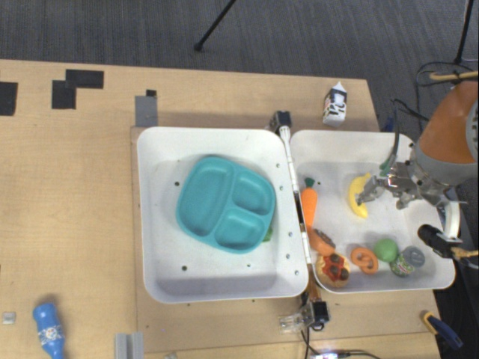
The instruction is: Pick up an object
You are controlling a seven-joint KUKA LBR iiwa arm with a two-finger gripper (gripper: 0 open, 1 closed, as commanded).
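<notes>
**Claw over right bin, beside the banana**

While the arm (449,137) reaches in from the right, its claw (385,188) sits low over the right bin (329,149). Fingers appear spread, one dark tip toward the banana (358,197), nothing seen between them. Banana lies just left of the claw, touching or nearly touching the nearer fingertip; contact cannot be resolved.

Other contents of the right bin, relative to the claw:
- carrot (308,205), further left, against the bin's left wall
- orange ring-shaped piece (364,259), below and slightly left
- green round item (385,250), directly below
- grey-green can-like item (409,261), below and slightly right
- dark red and orange cluster (332,266), below and well left, in the bin's lower left corner

Left bin (161,275), well left of the claw, holds a teal divided tray (227,203).

On the desk (67,223): small black-and-white carton (336,103) above and left of the claw; blue bottle-like item (49,329) far left and below.
</notes>
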